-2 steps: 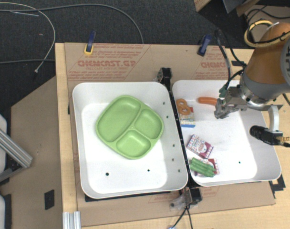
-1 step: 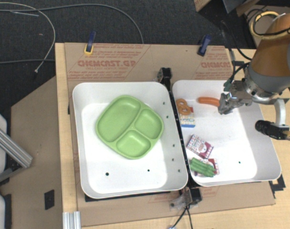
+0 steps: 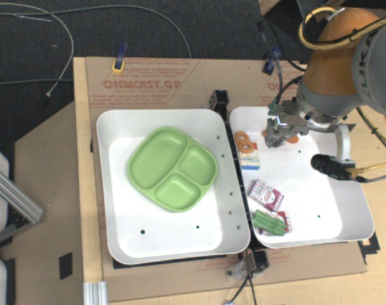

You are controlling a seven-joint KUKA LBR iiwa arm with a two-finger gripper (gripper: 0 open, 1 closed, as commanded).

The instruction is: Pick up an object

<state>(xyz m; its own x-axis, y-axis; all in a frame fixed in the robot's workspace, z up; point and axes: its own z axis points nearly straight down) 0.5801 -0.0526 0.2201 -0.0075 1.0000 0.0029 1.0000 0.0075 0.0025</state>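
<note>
The objects for picking lay in the right bin [image 3: 345, 230]. Nearest the gripper was a small packet printed with orange rings [image 3: 246, 146], with a white and blue end toward the front, lying against the bin's left wall. Further forward sat a pink and white packet [image 3: 266, 194], tilted, and just in front of it a green item [image 3: 269, 222] that rested near the bin's front rim and overlapped another small pink packet at its right end.

The gripper [image 3: 277, 134] hung over the rear left part of the right bin, just to the right of the ringed packet and apart from it. Nothing showed between its fingers, and whether they were spread or pressed together could not be told from this angle. A small orange patch showed on the bin floor beside the gripper. The arm [image 3: 339, 49] reached in from the right, its orange band above the wrist, with yellow cable looped over it.

The left bin [image 3: 117, 170] held a green divided plate [image 3: 173, 169] with three compartments, set at a slant near the bin's middle. Both bins rested on a cardboard sheet [image 3: 142, 81] printed with red lettering, a blue clamp [image 3: 120, 54] at its rear edge
</note>
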